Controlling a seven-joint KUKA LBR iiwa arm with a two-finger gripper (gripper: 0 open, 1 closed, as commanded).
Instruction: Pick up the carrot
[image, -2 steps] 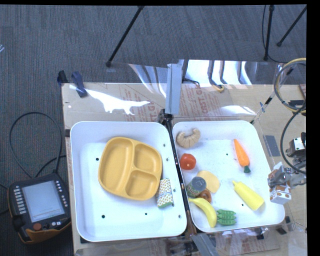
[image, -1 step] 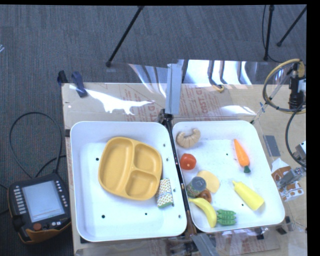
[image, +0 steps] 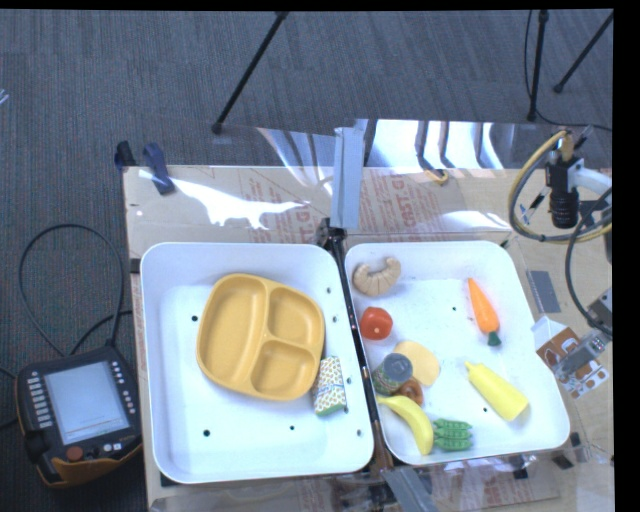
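Camera view: carrot lay in the right bin, upper right, well apart from other food. Gripper state: could not tell. Best approach: descend across its narrow width, mid-body.

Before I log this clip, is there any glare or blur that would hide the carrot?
In the camera view, strong glare washes over the transparent sheet behind the bins, and a bright patch falls on the bench. The carrot lies evenly lit and fairly sharp in the right bin, with a soft shadow.
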